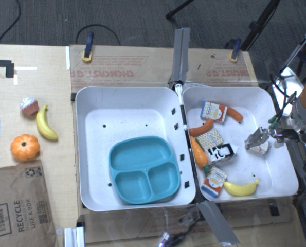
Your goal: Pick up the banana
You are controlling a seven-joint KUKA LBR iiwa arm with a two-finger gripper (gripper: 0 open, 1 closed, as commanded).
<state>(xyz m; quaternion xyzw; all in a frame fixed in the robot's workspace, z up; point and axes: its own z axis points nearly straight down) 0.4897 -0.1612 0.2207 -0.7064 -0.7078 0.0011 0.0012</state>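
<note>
A yellow banana (pixel 240 188) lies near the front wall of the right bin (pixel 281 181), its tip pointing right. My gripper (pixel 257 139) hangs over the right half of the same bin, behind the banana and apart from it. A pale object lies just under the gripper. Nothing shows held in it. A second banana (pixel 46 123) lies outside the bins on the bench at the far left.
The right bin also holds a carrot (pixel 199 153), two sausages (pixel 201 128), a blue-and-white box (pixel 213 110), a black-and-white pack (pixel 220 152) and a small carton (pixel 214 181) touching the banana's left end. A blue divided plate (pixel 142 169) sits in the left bin (pixel 91 138). A cupcake (pixel 28 106) and a pumpkin (pixel 25 147) lie beside the far-left banana.
</note>
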